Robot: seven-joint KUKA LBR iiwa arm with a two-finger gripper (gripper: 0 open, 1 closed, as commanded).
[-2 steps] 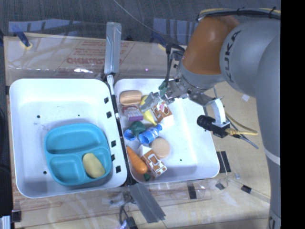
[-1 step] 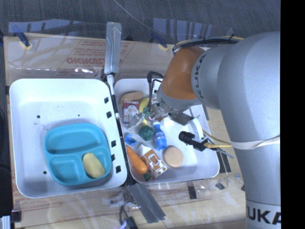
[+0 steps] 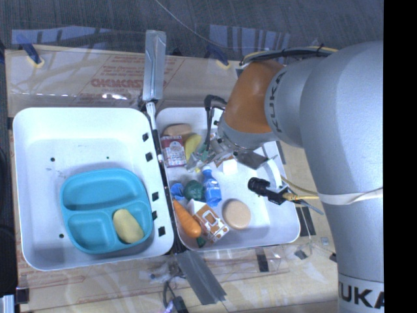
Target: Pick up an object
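Observation:
The arm reaches from the right over the right bin [image 3: 287, 223]. Its gripper [image 3: 205, 154] hangs low near the bin's upper middle, just right of a yellow banana-like piece [image 3: 191, 146] and a red packet [image 3: 172, 152]. Below the gripper lie a blue bottle-shaped toy [image 3: 210, 188], a dark green lump [image 3: 193, 190], an orange carrot [image 3: 187, 220], a small patterned carton [image 3: 212, 222] and a tan round disc [image 3: 236, 214]. A brown bun-like piece [image 3: 177, 130] sits at the bin's top. The wrist hides the bin's upper right part.
The left bin [image 3: 39, 142] holds a blue divided tray [image 3: 98, 194] with a yellow potato-like object [image 3: 128, 226] in its lower right compartment. A black cylindrical fitting [image 3: 264, 189] with a cable juts over the right bin. A metal divider [image 3: 154, 70] stands between the bins at the back.

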